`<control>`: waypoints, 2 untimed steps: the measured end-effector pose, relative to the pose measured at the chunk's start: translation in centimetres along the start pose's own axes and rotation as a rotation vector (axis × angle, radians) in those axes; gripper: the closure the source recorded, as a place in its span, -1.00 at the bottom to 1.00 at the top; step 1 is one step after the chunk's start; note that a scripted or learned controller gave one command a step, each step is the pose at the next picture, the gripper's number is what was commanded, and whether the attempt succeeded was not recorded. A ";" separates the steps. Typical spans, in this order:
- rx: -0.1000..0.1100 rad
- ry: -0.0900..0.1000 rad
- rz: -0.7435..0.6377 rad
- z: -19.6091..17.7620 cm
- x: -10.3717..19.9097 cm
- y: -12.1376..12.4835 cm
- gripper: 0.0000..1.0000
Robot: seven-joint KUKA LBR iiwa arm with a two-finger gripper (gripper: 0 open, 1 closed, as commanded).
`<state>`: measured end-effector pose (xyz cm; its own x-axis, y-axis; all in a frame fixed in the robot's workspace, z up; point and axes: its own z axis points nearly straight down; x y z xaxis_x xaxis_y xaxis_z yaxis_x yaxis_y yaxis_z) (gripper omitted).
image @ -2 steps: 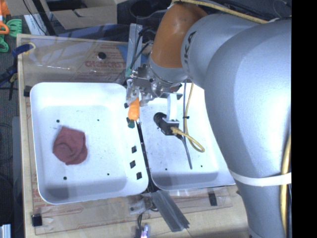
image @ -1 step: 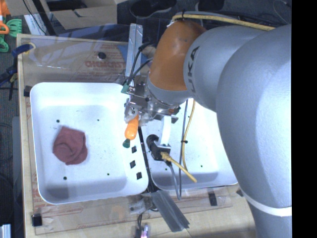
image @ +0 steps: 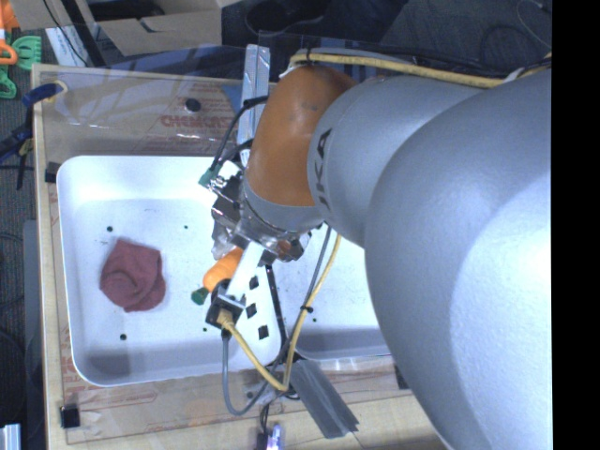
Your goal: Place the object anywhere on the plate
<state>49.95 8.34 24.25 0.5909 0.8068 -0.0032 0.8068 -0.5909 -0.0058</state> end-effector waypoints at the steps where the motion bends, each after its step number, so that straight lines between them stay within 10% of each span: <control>1: -0.001 0.001 0.172 5.2 -8.0 3.7 1.00; 2: -0.002 0.003 0.057 0.8 2.6 1.9 1.00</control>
<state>53.01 9.27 23.42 0.6355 0.7721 -0.0010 0.7721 -0.6355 -0.0035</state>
